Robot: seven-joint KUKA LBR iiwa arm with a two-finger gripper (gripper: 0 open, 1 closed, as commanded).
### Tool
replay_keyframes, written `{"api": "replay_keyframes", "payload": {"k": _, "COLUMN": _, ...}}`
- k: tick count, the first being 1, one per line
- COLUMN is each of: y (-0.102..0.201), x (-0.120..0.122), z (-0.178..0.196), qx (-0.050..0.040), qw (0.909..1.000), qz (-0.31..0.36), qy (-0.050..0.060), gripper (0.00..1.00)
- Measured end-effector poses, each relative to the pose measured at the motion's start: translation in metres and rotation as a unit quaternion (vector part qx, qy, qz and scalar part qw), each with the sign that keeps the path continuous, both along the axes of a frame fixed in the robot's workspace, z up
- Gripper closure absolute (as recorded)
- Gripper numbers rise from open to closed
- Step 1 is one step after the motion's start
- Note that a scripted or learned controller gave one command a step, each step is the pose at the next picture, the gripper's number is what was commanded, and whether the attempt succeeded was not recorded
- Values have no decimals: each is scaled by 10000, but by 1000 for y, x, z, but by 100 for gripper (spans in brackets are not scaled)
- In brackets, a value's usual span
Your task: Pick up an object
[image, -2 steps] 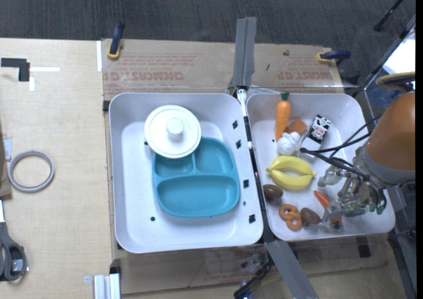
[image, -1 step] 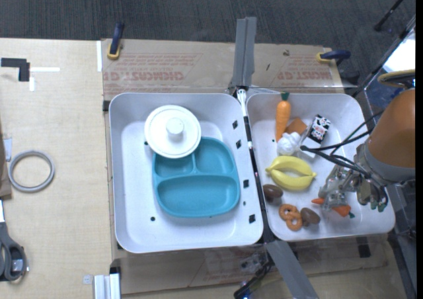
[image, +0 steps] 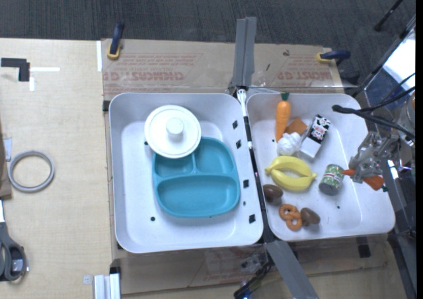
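pretzel [image: 288, 213]: one, down at the near edge of the right bin [image: 370, 221], a brown nut-like lump [image: 310, 216] just beside it and a second lump [image: 271, 192] a bit further in, so two of those.
banana [image: 291, 173]: one, lying flat mid-bin, easy pick I'd guess.
green can [image: 332, 179]: one, tipped on its side, nearest the gripper.
gripper [image: 367, 159]: hangs over the right side of the bin, honestly can't tell if it's spread or clenched, nothing visibly in it.
milk carton [image: 315, 136]: one, leaning on a white lumpy thing [image: 288, 143].
carrot [image: 283, 116]: one, far corner.
left bin [image: 125, 178]: one blue divided tray [image: 198, 188], one white lid [image: 172, 131] resting on its far corner.
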State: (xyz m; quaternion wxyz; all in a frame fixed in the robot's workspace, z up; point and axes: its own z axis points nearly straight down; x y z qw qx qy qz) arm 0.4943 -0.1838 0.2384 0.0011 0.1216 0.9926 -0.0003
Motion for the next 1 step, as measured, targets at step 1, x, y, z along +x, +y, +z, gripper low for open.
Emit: {"api": "replay_keyframes", "payload": {"k": 1, "y": 50, "x": 0, "z": -19, "qx": 7, "qw": 9997, "qz": -251, "qy": 16, "gripper": 100}}
